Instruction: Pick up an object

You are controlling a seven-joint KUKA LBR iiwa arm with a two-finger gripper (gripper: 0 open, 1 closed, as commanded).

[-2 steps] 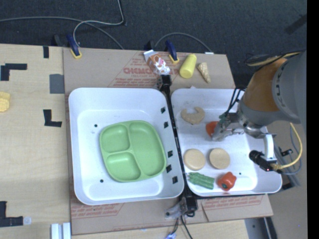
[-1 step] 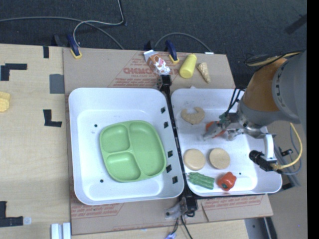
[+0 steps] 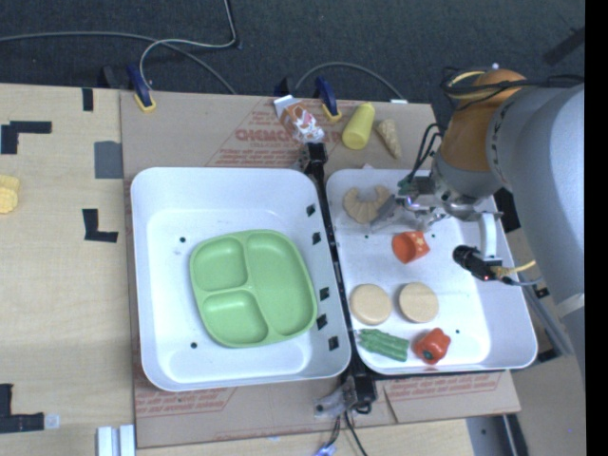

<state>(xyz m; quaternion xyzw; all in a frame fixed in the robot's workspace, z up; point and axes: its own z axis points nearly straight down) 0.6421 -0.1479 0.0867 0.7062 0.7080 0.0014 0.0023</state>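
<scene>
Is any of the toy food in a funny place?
Yes. A yellow bottle and a cone lie on the cardboard behind the right bin, outside it, while the other food sits inside.

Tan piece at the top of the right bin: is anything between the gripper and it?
Nothing visible. The gripper sits right at the tan piece, its fingers reaching the edge. The orange-red piece lies below, out of the path.

bins (image 3: 152,217): smooth white plastic | divided plate (image 3: 252,288): matt green plastic | bench sheet (image 3: 190,141): brown cardboard
</scene>
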